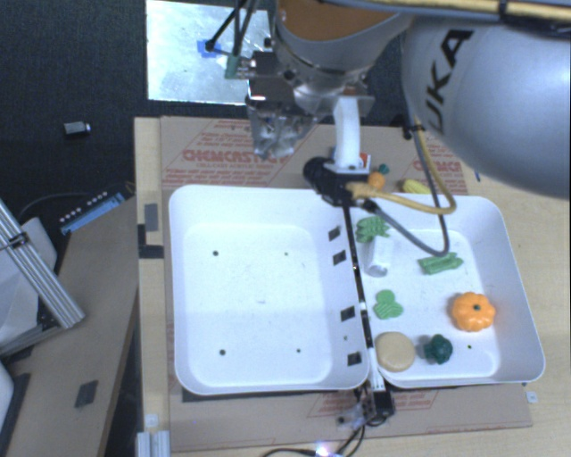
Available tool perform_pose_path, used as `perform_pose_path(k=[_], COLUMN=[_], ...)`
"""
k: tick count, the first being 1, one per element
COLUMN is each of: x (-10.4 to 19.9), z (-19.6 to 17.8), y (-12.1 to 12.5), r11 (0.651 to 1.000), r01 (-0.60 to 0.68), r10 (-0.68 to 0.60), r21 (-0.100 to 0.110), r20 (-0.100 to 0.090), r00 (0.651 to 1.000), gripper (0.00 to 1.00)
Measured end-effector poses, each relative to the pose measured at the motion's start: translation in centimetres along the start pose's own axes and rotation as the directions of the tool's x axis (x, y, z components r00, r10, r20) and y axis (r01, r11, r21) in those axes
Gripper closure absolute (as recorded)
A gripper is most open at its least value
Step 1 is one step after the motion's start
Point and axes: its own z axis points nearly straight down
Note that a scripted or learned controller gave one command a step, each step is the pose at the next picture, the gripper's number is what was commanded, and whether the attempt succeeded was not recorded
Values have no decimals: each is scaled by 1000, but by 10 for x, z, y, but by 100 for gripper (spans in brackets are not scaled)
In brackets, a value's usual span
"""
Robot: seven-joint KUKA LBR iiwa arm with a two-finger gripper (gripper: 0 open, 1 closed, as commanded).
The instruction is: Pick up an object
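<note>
grey arm housing (486,98) fills the top right, nearest the lens, with the orange band (335,18) just left of it. it blocks a good part of the far edge of the right bin (513,268).

end effector (277,134) hangs below the wrist, over the brown worktop (214,152) just beyond the far rim of the left bin (250,294). it is blurred and seen from above; cannot tell its state. nothing visibly held.

right bin contents, all loose: orange pumpkin (472,311), dark green piece (437,349), tan round disc (395,350), small green leafy piece (387,305), flat green strip (440,263), another green piece (372,228) near the divider, a whitish cylinder (378,256) just below it. a yellow item (413,186) sits at the far rim, partly behind the cable (419,210).

risks, as judged from here:
- end effector is well apart from every object; it has to cross to the right bin first. a descent where it now hangs meets only worktop.
- green piece and whitish cylinder are close together, touching or nearly so; a closing there could shove one aside or nip both.
- disc and dark green piece lie close to the near wall; a finger may strike the rim.
- flat strip is low; fingers could skate over it.
- pumpkin is round and may roll out of the pinch.
- the looping cable could drag across items near the far rim.
</note>
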Motion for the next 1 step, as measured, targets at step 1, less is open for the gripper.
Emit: perform_pose_path(k=[1], x=[0], z=[-17], y=[-32], r11=[1000], r01=[2], r10=[-2], r21=[1], r20=[0], r00=[1000], gripper=[100])
